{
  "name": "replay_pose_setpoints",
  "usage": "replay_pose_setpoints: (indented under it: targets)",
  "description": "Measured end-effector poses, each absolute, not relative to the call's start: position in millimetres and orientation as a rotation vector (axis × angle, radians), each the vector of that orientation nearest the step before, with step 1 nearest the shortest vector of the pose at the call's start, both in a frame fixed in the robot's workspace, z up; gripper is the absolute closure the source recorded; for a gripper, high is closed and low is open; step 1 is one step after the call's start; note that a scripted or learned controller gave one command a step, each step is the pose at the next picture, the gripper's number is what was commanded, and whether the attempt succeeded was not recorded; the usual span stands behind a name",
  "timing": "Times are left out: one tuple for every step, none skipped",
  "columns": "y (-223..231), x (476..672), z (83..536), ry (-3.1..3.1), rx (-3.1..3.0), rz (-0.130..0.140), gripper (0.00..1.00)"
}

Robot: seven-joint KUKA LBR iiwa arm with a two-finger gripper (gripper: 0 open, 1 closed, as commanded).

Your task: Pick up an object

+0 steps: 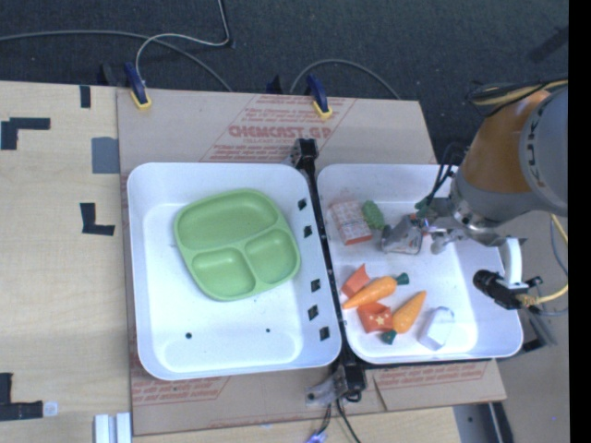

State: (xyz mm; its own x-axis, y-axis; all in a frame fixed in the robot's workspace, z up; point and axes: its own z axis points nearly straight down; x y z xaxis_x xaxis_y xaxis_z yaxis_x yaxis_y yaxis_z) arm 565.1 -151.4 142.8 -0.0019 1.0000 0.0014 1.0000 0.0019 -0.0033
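1. The right bin [480, 340] holds the objects: a pink-and-white packet [348, 221] near its upper left, with a green piece [372, 214] touching the packet's right side.
2. Lower down lie two carrots, one [373, 290] pointing left with its green top to the right, the other [407, 312] slanted, just right of it.
3. A red-orange piece [355, 278] sits just above the first carrot's tip, and a red block [373, 319] lies between the two carrots' lower ends.
4. A white piece [434, 329] rests near the bin's lower right corner.
5. The gripper [403, 238] hangs low over the bin's middle, right of the packet and above the carrots. Whether it is released or clenched cannot be told, and nothing shows in its grasp.
6. The arm [508, 160] reaches in from the right.
7. The left bin [148, 275] holds a green divided plate [237, 243], lying flat.
8. Both bins stand on cardboard [268, 127] clamped at its top edge.
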Motion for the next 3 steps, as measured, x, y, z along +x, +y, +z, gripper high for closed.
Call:
replay_pose_setpoints:
  targets:
    - [-111,612.5,98,-2.230,-2.234,-0.009,0.00]
    - [-104,654.4,95,-2.235,-2.242,0.001,0.00]
    - [-105,654.7,105,-2.237,-2.244,0.002,1.00]
